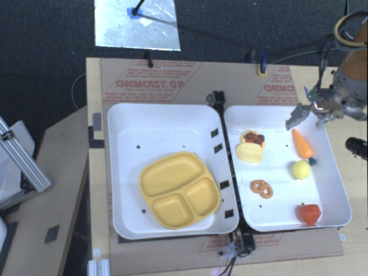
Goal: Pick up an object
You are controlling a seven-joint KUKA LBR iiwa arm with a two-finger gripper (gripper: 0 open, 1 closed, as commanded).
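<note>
The right bin (pixel 339 194) holds several toy foods: an orange carrot (pixel 302 144), a yellow lemon (pixel 301 169), a red pepper (pixel 310 213), a brown pretzel (pixel 261 188) and a pale pastry with red topping (pixel 251 147). My gripper (pixel 308 117) hangs over the bin's far right corner, just above and behind the carrot's top end. Its fingers are spread apart and nothing sits between them.
The left bin (pixel 132 125) holds a yellow divided plate (pixel 180 190). A black hinge strip (pixel 226 160) runs between the bins. Cables and a blue clip (pixel 263 62) lie behind the right bin, and a shiny sheet (pixel 137 16) sits at the far back.
</note>
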